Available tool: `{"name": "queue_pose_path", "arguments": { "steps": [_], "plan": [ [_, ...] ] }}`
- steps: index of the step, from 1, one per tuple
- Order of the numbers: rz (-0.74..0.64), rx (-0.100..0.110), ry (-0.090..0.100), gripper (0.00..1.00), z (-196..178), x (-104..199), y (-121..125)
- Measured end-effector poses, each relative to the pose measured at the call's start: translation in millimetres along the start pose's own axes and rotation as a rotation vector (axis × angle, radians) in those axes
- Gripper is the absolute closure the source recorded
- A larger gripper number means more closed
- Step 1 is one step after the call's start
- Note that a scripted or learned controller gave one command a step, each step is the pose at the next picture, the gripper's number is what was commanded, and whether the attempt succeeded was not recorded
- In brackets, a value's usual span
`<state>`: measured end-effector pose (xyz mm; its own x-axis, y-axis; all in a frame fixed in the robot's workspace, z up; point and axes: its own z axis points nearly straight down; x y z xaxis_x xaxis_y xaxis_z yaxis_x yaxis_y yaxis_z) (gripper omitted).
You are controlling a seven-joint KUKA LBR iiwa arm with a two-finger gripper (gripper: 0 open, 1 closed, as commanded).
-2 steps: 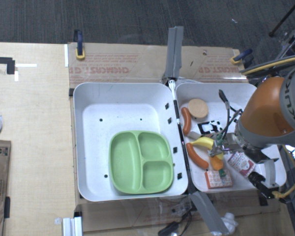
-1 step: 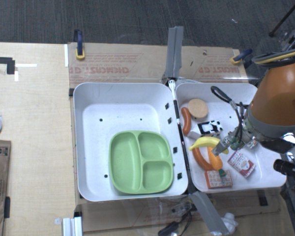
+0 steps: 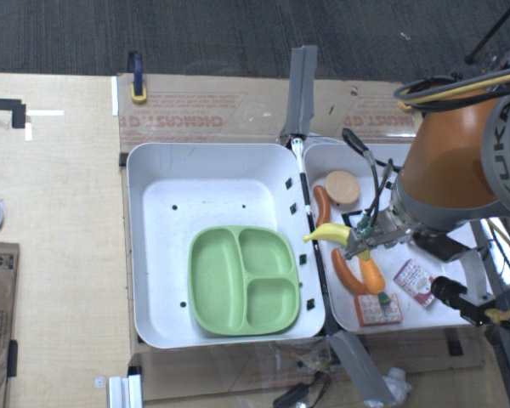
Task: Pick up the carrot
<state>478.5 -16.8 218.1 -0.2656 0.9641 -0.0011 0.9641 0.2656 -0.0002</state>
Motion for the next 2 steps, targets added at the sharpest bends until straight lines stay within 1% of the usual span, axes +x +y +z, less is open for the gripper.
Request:
{"name": "queue_pose_path", "arguments": {
  "steps": [1,2],
  "plan": [
    [0.151,0.005,0.001,1.00,17,49,12],
    [0.123,0.002,-0.001,1.00,-100,-48,38]
  ]
}}
